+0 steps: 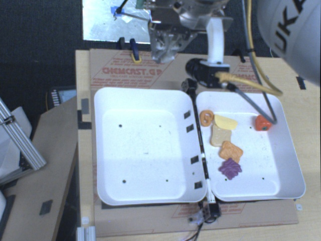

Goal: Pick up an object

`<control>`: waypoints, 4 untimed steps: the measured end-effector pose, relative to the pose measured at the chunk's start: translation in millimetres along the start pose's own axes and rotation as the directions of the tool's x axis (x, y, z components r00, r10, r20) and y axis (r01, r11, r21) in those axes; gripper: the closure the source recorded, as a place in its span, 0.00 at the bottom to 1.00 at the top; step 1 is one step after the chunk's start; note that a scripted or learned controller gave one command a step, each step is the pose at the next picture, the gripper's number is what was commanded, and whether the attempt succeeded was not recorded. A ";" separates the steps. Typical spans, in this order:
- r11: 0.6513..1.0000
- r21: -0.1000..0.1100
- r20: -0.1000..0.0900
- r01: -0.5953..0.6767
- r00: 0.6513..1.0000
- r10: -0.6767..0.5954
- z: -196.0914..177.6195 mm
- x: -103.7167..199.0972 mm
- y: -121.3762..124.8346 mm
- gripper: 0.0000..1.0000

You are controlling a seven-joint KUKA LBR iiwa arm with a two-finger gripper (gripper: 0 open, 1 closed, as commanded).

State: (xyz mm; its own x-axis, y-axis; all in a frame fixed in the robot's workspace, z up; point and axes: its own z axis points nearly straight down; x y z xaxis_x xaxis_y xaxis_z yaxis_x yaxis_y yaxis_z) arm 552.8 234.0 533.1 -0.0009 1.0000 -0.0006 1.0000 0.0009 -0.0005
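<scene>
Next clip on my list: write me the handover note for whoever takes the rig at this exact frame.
Gripper: raised above the bench behind the bins, beyond the left bin's far edge; nothing visible in it.
Objects: all in the right bin. Pretzel and yellow piece near the divider, tan slice below them, orange waffle-like piece, purple piece, red piece toward the far right.
Done: no pick made yet.
Left: descend on one object, grasp, lift.

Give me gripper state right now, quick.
Gripper: raised above the bench behind the bins, nothing seen in it; open or shut cannot be told.
</scene>
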 end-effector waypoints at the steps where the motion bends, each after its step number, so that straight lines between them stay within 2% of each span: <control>1: 1.000 -0.003 -0.001 -0.001 1.000 0.001 -1.9 -14.9 12.0 1.00; 2: 1.000 -0.002 -0.001 -0.003 1.000 0.003 -2.4 -65.4 -24.0 1.00; 3: 1.000 -0.002 -0.003 0.009 1.000 -0.009 -1.2 4.4 -9.7 1.00; 4: 1.000 -0.005 -0.003 0.006 1.000 -0.006 -13.5 0.6 -9.2 1.00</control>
State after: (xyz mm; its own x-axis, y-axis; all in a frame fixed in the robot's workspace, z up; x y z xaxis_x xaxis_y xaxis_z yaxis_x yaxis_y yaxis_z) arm 543.6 234.6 546.7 -0.0072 1.0000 0.0029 1.0000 0.0072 0.0047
